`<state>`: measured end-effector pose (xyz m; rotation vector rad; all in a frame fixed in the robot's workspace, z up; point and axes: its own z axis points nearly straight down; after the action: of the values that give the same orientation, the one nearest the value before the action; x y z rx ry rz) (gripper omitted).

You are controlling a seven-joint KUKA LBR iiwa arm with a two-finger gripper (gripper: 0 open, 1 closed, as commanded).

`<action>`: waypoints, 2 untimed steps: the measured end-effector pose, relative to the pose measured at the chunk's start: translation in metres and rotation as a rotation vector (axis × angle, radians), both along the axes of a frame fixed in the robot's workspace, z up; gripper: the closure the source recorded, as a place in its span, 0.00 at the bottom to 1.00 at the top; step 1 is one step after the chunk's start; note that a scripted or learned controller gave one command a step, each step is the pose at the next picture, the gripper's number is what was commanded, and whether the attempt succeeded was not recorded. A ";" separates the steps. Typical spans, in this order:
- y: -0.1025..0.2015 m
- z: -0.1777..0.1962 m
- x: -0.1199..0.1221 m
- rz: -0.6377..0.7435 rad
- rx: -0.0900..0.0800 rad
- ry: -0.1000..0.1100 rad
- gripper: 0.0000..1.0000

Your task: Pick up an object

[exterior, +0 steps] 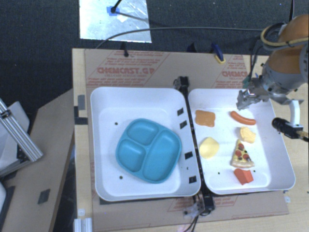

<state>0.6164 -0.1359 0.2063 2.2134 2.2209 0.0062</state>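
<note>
Plywood bench point(145, 64), two shallow white bins; right bin point(285, 175) holds toy food. Gripper point(245, 100) hovers just above red plastic sausage point(242, 118); finger state: cannot tell. Advice: centre over sausage, straddle its narrow width, descend vertically.

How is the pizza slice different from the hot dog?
The pizza slice is a triangle, while the hot dog is long and thin. The pizza slice is yellow with small toppings; the hot dog is plain red-orange. The hot dog lies near the gripper; the pizza slice lies nearer the bin's front. Both lie in the right bin.
</note>
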 end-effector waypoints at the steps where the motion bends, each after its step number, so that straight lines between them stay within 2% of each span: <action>1: 0.004 0.045 0.003 0.002 0.000 0.000 1.00; 2: 0.057 0.031 0.004 0.006 0.003 0.005 1.00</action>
<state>0.6209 -0.0790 0.2376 2.2103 2.2319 0.0041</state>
